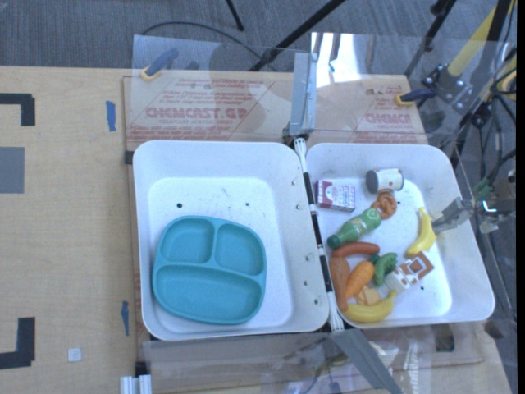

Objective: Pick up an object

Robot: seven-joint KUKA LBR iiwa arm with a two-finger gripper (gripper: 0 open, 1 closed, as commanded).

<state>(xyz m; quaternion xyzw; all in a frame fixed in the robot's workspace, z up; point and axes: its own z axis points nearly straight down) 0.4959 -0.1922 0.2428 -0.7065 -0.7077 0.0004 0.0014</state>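
The right bin (pixel 467 302) holds a pile of toy food. A red and white carton (pixel 336 194) and a grey and white cylinder (pixel 383 179) lie at the back. A green bottle (pixel 356 227) slants across the middle beside an orange piece (pixel 386 204). A red sausage (pixel 354 250), a carrot (pixel 358 277), a broccoli (pixel 384 266) and a small brown and white box (pixel 417 268) crowd the front, with a yellow banana (pixel 369 310) below them. Another banana (pixel 423 234) lies near the right wall. My gripper (pixel 453 215) reaches in over the right rim, just right of that banana and apart from it.
A teal divided plate (pixel 211 269) lies in the left bin (pixel 156 167). A ridge (pixel 314 228) separates the two bins. Clear plastic sheets (pixel 205 109) and tripod legs stand behind the bins.
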